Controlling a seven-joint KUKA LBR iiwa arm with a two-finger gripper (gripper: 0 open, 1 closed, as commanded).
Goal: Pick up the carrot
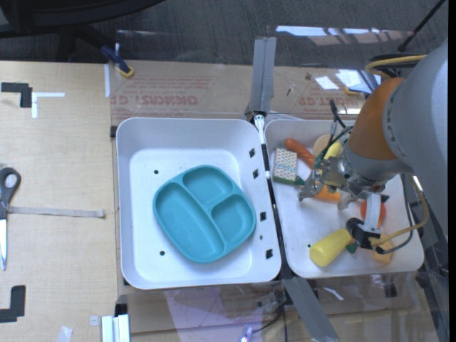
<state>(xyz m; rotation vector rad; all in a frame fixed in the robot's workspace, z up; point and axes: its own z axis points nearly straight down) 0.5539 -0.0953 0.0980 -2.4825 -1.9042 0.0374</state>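
Note:
An orange, tapered carrot [300, 150] lies near the far left corner of the right bin [303, 262], next to a checkered green-edged block [285, 166]. My gripper [322, 188] hangs low over the middle of this bin, just in front of and to the right of the carrot. A second orange piece [330, 196] lies right beneath the gripper; whether it is touched I cannot tell. The arm's bulk hides the bin's right part.
A yellow rounded object [330, 248] lies at the front of the right bin, and a red-orange piece [372, 213] sits beside the wrist. The left bin [132, 191] holds a blue divided plate [204, 214]. Scissors [6, 191] lie on the bench far left.

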